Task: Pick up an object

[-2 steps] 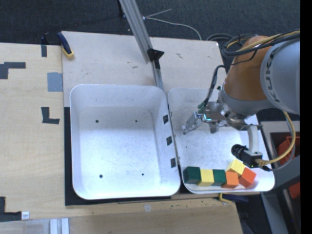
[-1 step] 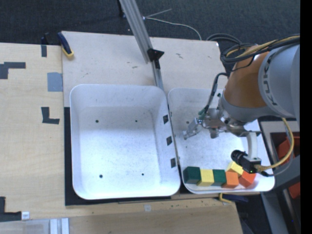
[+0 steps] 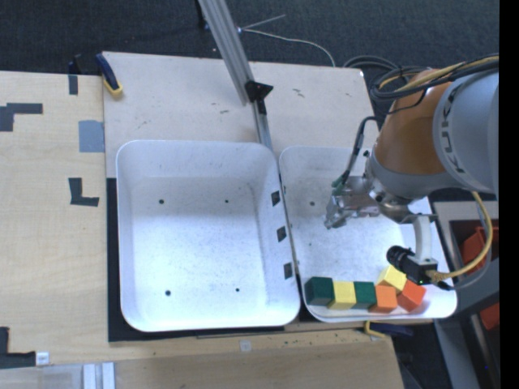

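Several small blocks lie in a row along the near edge of the right bin point(image 3: 312, 181): a dark green block point(image 3: 319, 289), a yellow block point(image 3: 343, 293), a green block point(image 3: 364, 292), an orange block point(image 3: 385, 297), a second yellow block point(image 3: 394, 277) and a red-orange block point(image 3: 412, 296). My gripper point(image 3: 336, 215) hangs over the middle of the right bin, well behind the blocks. Its fingers point down to the left, close together, with nothing between them.
The left bin point(image 3: 130, 217) stands beside the right one, sharing a raised middle wall. A slanted metal rail point(image 3: 229, 43) runs from the top down to the bins' junction. Cables trail at the top right. A yellow-blue clamp point(image 3: 109, 74) lies at the bench's far left corner.
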{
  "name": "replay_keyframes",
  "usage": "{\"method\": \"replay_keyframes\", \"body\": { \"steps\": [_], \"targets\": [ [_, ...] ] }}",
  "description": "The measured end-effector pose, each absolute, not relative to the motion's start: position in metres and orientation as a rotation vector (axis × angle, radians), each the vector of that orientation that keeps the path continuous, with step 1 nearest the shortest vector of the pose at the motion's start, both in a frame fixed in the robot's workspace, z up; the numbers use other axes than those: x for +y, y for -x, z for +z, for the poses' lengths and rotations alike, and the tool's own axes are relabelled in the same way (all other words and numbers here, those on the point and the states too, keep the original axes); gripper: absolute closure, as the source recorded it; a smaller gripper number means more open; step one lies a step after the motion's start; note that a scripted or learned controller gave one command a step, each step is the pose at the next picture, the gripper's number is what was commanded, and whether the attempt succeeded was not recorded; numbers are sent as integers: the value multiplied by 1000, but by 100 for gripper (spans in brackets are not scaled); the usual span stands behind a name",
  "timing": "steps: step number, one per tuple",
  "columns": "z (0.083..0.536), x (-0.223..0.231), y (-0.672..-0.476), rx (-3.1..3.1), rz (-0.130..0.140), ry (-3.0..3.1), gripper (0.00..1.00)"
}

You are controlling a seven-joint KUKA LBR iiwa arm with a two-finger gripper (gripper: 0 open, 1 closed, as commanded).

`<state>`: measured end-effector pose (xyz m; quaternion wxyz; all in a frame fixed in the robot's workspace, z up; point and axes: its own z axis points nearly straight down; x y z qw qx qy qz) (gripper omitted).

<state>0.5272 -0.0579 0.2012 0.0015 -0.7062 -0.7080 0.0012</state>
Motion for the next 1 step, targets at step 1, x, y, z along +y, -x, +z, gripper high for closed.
{"method": "replay_keyframes", "body": {
  "steps": [1],
  "targets": [
    [191, -84, -486, -2215, 7, 2222, 100]
  ]
}}
